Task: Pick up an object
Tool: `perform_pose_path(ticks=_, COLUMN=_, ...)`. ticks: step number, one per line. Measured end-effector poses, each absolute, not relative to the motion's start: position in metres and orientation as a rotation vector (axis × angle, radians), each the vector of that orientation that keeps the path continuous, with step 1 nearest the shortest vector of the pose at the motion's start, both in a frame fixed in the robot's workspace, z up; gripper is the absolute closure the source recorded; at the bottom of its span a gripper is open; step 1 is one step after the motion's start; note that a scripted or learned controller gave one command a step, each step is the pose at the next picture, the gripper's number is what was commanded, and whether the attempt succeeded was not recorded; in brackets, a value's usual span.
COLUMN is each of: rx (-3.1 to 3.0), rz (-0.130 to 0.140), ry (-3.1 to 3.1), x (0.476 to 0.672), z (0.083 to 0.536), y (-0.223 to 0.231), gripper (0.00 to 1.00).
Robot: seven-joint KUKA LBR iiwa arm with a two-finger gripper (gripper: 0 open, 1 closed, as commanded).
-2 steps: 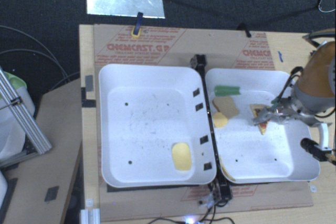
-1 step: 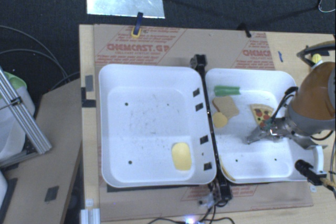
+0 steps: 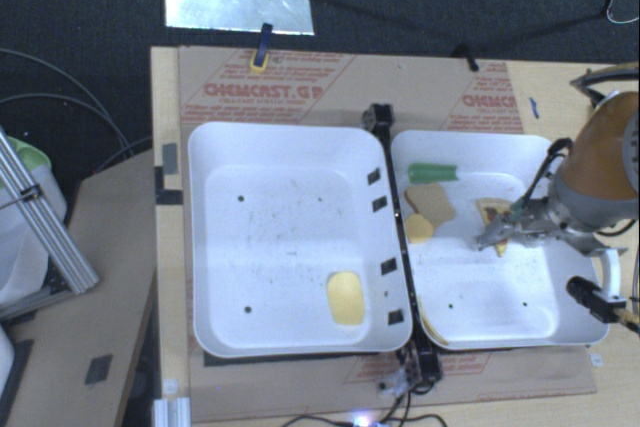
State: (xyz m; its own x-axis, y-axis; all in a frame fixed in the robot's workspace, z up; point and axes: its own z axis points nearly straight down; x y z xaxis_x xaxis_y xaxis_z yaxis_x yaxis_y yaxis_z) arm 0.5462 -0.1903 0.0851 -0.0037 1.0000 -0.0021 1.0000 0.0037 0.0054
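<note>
My gripper [image 3: 495, 238] is low inside the right bin [image 3: 500, 320], reaching in from the right edge. Its tip sits just below a small yellow-orange object [image 3: 491, 210] and seems to touch it. Left of it lie a tan block [image 3: 430, 203], a small yellow piece [image 3: 419, 230] and a green cylinder [image 3: 432, 173] near the bin's far wall. A yellow oval object [image 3: 346, 298] rests in the left bin [image 3: 250, 155], near its front right corner.
The arm's orange band and grey wrist [image 3: 600, 175] hang over the right bin's right side. A black divider [image 3: 392, 215] with clips runs between the bins. A metal frame [image 3: 45, 235] stands off the bench at left.
</note>
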Motion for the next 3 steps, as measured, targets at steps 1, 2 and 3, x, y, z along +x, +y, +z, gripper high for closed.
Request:
perform_pose_path(ticks=1, rx=2.21, rz=0.006, ry=2.224, x=0.599, z=0.086, y=-0.182, gripper=0.0)
perform_pose_path(ticks=2, rx=2.213, rz=0.004, ry=2.223, x=0.619, z=0.086, y=-0.207, gripper=0.0)
perform_pose_path(ticks=3, rx=2.228, rz=-0.004, ry=2.224, x=0.529, z=0.084, y=-0.197, gripper=0.0)
